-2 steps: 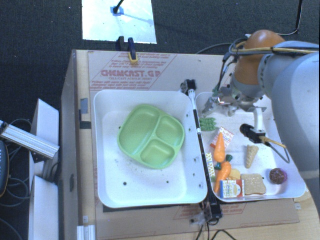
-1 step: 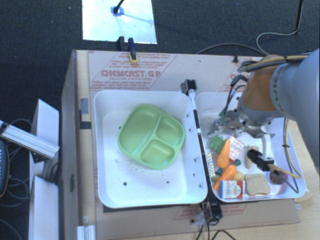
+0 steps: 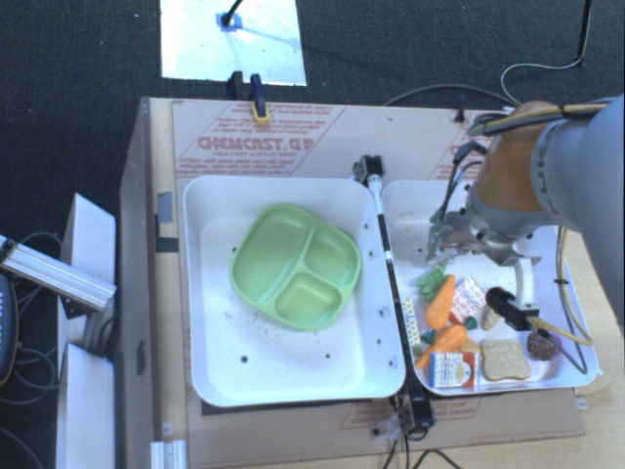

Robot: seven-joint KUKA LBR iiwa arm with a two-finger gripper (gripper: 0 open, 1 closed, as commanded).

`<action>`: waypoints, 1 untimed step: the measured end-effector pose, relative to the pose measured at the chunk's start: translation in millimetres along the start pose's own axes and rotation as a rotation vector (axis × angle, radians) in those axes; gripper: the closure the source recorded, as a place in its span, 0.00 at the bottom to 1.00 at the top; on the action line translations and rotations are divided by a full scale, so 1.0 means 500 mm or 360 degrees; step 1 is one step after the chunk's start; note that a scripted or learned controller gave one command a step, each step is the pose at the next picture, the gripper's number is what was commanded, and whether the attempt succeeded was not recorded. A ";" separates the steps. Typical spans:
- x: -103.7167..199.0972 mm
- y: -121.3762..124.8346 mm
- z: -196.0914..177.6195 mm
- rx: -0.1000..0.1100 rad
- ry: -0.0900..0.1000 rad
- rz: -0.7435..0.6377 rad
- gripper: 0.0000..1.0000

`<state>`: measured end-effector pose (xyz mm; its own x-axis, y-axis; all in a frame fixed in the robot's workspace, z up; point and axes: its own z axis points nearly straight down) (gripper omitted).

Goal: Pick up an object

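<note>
gripper (image 3: 441, 247) low in right bin (image 3: 410, 203), above carrots (image 3: 439, 303), toy food.

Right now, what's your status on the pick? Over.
Gripper low over right bin, above the food pile; grip not discernible. Nearest items: carrot, greens. Green tray in left bin, untouched.

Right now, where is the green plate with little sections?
The green sectioned plastic plate lies alone in the left white bin, near its middle, left of the black divider between the two bins.
</note>
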<state>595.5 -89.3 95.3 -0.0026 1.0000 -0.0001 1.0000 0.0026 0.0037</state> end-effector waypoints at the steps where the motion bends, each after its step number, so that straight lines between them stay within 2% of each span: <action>1: 0.000 0.000 0.000 0.0000 0.0000 -0.0001 0.00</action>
<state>595.5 -89.2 95.2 -0.0030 1.0000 -0.0001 1.0000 0.0030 0.0037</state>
